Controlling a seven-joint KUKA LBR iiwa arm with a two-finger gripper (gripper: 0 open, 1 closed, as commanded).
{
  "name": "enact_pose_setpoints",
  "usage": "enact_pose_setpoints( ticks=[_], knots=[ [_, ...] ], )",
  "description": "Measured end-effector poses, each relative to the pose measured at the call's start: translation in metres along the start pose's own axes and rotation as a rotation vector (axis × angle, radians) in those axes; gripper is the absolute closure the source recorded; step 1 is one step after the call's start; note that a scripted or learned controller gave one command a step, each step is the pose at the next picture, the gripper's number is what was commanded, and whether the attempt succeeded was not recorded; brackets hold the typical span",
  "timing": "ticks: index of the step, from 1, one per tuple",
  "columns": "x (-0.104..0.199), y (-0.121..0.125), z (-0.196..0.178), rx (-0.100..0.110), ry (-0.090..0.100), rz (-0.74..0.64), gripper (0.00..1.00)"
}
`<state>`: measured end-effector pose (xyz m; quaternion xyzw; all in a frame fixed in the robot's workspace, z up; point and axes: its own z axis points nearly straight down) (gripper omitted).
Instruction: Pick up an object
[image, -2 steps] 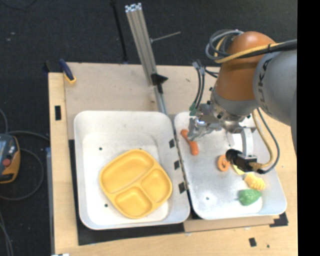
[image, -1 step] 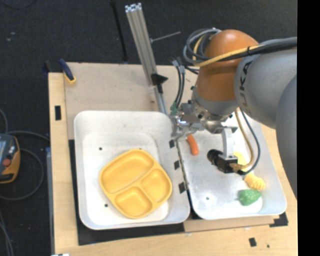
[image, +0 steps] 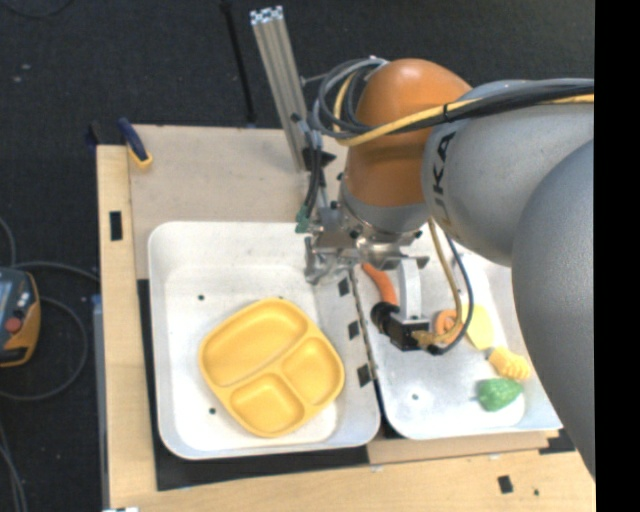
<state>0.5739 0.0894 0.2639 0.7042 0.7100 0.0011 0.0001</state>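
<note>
Claw (image: 335, 258) by yellow plate (image: 272, 365), left bin (image: 175, 300)

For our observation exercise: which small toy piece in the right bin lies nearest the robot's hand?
The long orange plastic piece, beside the hand; the lumpy yellow piece and knobbly green piece lie farther off.

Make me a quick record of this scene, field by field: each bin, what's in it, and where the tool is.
left bin: holds one yellow plate
plate: lies flat, three compartments, nothing in them
right bin: holds an orange piece, a yellow piece and a green piece
green piece: near corner, just beside the yellow piece
tool: over the seam where the two bins meet, towards the far side
</note>
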Motion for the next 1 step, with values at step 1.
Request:
enact_pose_setpoints(
  ticks=[1],
  knots=[
    [-0.0032, 0.0002, 0.0001, 0.000, -0.001, 0.005, 0.00]
  ],
)
